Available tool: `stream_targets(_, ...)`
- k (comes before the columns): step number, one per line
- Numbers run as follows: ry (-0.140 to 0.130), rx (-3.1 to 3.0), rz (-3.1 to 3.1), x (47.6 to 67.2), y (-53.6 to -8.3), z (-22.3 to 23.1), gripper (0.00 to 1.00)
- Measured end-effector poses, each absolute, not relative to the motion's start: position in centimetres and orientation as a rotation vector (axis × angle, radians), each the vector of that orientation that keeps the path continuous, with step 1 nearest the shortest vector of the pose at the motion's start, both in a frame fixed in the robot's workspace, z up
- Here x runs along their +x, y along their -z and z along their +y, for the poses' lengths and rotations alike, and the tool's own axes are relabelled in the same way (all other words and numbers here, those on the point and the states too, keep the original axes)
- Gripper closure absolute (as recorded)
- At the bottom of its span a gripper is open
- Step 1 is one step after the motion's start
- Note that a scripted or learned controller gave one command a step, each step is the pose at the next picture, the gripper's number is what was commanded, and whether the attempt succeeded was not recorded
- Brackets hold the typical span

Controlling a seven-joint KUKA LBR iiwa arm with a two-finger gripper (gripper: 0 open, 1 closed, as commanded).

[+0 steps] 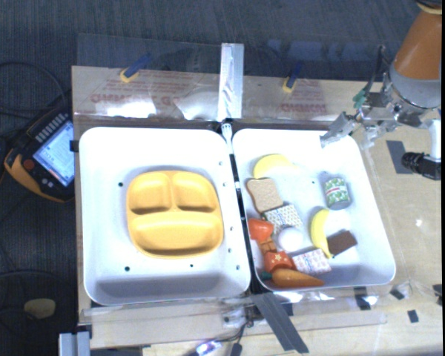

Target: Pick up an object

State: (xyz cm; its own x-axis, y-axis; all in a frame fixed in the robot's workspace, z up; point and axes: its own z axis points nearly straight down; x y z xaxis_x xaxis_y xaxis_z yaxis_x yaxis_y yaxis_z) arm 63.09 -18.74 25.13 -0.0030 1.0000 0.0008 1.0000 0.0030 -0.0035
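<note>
We see the hand [346,127] poised above the far right corner of the right bin [382,232], at the rim and apart from every object in it; nothing lies between its parts, and we cannot tell how far open it is. The candidate objects crowd the right bin: a slice of toy bread [265,193], a small green-labelled can [336,190] standing alone near the right wall, a yellow banana-shaped piece [320,230], a brown chocolate-like block [342,242] touching it, a white egg-shaped piece [291,239], and an orange carrot-shaped piece [295,278] at the near wall. The left bin [96,221] holds a yellow compartment plate [174,211]. We judge these to be light, rigid plastic toys, smooth and liable to slip; the rounded ones may roll out of a pinch. We judge the can the best target: it stands clear of its neighbours and is nearest the hand; take hold across its body, at mid-height. The clustered pieces near the divider leave little room to either side.
</note>
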Motion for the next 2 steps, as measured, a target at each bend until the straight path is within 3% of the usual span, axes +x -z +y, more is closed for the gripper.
stream_targets(1, -0.003, -2.243, -2.192, 57.7, -13.2, -17.7, 0.0)
stream_targets(2, 0.018, -2.209, -2.232, 54.6, -11.0, -16.7, 0.0)
